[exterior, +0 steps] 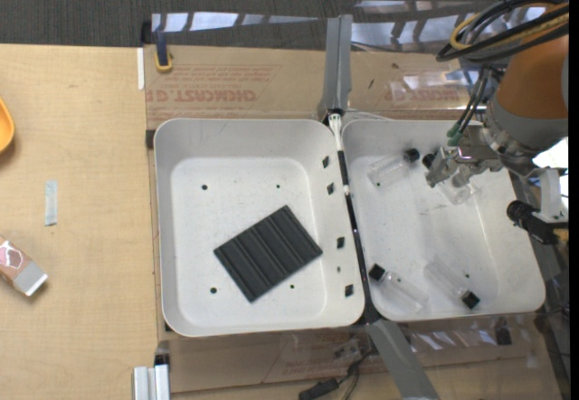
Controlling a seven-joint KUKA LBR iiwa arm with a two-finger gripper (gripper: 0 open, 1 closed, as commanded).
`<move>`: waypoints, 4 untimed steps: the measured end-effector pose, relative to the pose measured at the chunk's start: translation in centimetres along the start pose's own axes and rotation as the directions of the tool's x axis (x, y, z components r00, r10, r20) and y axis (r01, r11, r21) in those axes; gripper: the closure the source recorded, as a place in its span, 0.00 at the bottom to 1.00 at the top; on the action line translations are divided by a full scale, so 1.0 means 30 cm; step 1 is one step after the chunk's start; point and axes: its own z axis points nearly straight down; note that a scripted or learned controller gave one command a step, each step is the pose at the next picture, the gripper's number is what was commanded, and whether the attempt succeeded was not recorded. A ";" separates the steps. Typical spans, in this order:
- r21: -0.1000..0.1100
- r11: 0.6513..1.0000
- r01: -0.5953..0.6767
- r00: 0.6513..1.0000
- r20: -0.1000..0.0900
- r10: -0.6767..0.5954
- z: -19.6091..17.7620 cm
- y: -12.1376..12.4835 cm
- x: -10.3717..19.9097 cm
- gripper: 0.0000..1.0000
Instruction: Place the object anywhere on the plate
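The arm (534, 81) is cut off by the right edge, so its upper links are out of sight. The gripper (450, 174) is small and cluttered; its finger spacing cannot be read. Clear plastic items (391, 170) in the right bin (507, 299) blur into the white floor. An orange object (4, 127) is clipped at the left edge.

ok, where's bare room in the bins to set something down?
Left bin: free floor all around the dark ribbed plate, widest along the far wall and the left side. Right bin: crowded, with clear vials near the far-left, near-left and near-right, the gripper above; the middle is bare.
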 end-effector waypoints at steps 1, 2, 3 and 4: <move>0.001 0.999 0.050 0.999 -0.002 -0.050 -0.070 -0.255 0.217 1.00; 0.004 0.983 -0.183 0.983 0.000 0.183 0.047 -0.284 0.420 1.00; 0.001 0.977 -0.214 0.977 0.002 0.214 -0.207 -0.005 0.621 1.00; 0.002 0.999 -0.054 0.999 0.001 0.054 -0.135 -0.213 0.707 1.00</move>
